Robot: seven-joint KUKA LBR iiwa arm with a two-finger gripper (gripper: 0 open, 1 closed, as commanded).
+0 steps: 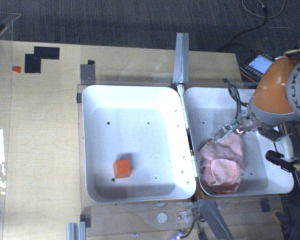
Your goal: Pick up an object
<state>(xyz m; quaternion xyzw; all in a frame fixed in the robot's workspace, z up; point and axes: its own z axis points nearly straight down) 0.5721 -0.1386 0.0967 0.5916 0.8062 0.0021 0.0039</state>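
A small orange block (122, 168) lies in the left bin (95, 134), toward its front left. A crumpled pink cloth (221, 165) fills the front left part of the right bin (210, 104). My gripper (235, 128) hangs low in the right bin, right at the cloth's upper right edge, where the fabric rises toward it. The grey arm with its orange band (277, 86) comes in from the right above it and hides part of the bin's right side.
A metal divider post (181, 59) stands between the two bins at the back. Black blocks (37, 58) and a tiny orange piece (16, 69) lie on the wooden bench at the far left. Cables and a small screen (260, 64) sit at the back right.
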